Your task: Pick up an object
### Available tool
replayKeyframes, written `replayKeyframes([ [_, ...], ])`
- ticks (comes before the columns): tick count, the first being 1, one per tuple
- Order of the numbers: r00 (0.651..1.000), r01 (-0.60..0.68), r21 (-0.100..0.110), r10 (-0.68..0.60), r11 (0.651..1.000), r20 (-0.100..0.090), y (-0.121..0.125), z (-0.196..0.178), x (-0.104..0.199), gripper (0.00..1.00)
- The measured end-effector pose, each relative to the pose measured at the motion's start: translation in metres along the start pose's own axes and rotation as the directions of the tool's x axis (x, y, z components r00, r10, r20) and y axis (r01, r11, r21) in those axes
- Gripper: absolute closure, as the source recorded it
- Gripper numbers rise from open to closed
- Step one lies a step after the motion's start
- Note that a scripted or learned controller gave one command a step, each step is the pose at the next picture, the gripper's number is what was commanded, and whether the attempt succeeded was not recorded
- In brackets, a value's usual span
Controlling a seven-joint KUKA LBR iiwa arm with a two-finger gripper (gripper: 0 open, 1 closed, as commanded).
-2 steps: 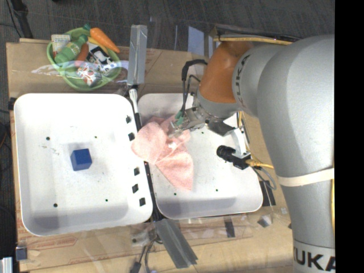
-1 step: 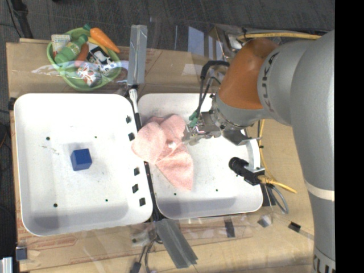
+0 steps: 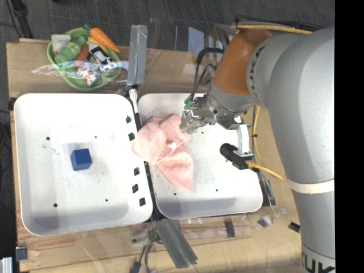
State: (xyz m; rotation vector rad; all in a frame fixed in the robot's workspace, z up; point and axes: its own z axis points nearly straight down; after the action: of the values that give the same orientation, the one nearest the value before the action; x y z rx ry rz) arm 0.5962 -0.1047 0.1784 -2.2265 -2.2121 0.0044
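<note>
Pink cloth (image 3: pixel 165 149) lay crumpled in the right bin (image 3: pixel 239 195), its left edge draped over the divide toward the left bin (image 3: pixel 34 152), where a blue cube (image 3: pixel 81 158) sat alone well apart; gripper (image 3: pixel 192 118) hung just above the cloth's upper right corner, whether its fingers were apart or together I could not tell. Both bins rested on a brown bench (image 3: pixel 170 67), a green bowl (image 3: pixel 74 78) of toy food at its far left corner, dark floor (image 3: pixel 170 4) beyond
</note>
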Motion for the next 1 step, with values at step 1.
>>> replayKeyframes([
  [1,1.0,0.0,0.0,0.0,1.0,0.0,0.0001,-0.0001,0.0003,0.0],
])
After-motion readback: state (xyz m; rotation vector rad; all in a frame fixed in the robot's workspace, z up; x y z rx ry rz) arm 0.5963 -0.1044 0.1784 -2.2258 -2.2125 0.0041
